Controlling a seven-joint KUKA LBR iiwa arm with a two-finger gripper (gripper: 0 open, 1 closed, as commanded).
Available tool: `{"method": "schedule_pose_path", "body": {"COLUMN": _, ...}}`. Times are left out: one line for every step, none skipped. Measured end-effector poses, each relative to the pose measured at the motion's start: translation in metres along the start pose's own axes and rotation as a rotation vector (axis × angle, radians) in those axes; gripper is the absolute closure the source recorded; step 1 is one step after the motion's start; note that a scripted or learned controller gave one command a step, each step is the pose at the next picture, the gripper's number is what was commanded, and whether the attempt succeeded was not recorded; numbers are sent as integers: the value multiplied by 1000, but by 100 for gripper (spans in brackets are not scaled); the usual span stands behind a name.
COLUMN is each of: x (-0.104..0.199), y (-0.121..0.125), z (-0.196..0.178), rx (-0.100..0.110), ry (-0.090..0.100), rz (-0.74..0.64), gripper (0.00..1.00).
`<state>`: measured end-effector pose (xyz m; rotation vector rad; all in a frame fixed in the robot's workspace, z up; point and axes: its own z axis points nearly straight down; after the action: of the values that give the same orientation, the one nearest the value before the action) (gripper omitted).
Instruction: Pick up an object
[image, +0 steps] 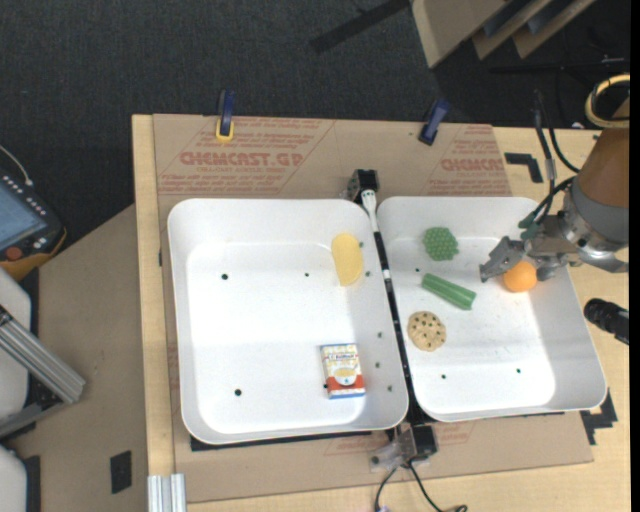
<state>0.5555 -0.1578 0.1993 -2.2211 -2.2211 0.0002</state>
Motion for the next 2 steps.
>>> {"method": "schedule_pose_path", "body": {"x": 0, "y": 1, "z": -11, "rx": -3, "ry": -1, "rz": 0, "gripper": 100}}
{"method": "schedule_pose_path", "body": {"x": -62, "y": -62, "z": -17, "rx": 3, "ry": 1, "rz": 7, "gripper": 100}}
